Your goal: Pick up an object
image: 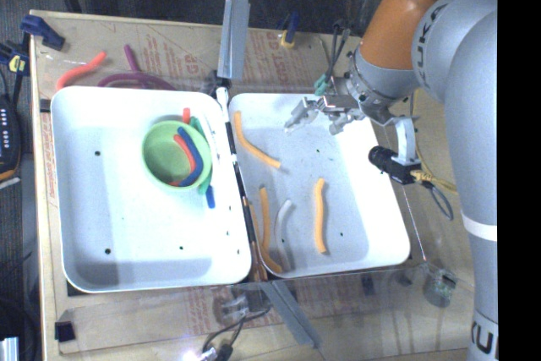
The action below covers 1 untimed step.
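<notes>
My gripper [317, 121] hangs over the back of the right bin [385, 207], open, with nothing between its fingers. Below and left of it a long orange strip [254, 146] lies on the bin floor. Another orange strip [319, 216] lies nearer the front, right of a pale grey curved piece [282, 220]. A third orange strip [265, 231] runs along the bin's left wall. The left bin [101, 216] holds a green bowl [169, 155] with a red curved piece [186, 150] and a blue curved piece [196, 150] in it.
A blue piece [209, 199] and a small red piece [186, 114] lie by the bowl. The grey arm with its orange band [397, 25] fills the right side. A metal divider post [233, 34], hoses [127, 80] and clamps sit behind the bins.
</notes>
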Tool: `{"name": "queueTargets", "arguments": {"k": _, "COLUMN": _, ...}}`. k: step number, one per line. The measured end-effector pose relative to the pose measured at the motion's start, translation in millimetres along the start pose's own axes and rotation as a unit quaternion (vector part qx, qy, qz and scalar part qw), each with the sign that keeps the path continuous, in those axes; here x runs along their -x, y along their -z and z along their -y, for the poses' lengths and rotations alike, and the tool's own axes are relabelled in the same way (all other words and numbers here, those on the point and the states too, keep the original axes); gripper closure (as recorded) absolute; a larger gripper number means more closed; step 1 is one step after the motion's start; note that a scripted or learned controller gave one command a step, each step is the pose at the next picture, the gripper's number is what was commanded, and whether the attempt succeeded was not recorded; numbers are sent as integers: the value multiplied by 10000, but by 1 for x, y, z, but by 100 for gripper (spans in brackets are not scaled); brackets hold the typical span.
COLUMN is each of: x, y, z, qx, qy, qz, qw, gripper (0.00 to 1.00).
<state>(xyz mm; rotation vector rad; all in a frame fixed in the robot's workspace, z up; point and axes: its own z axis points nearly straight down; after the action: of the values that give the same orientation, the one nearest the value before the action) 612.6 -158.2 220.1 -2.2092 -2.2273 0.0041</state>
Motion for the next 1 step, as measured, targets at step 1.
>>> {"name": "queueTargets", "arguments": {"k": 1, "x": 22, "y": -124, "z": 42, "qx": 9, "qy": -296, "qz": 6, "qw": 9996, "gripper": 0}}
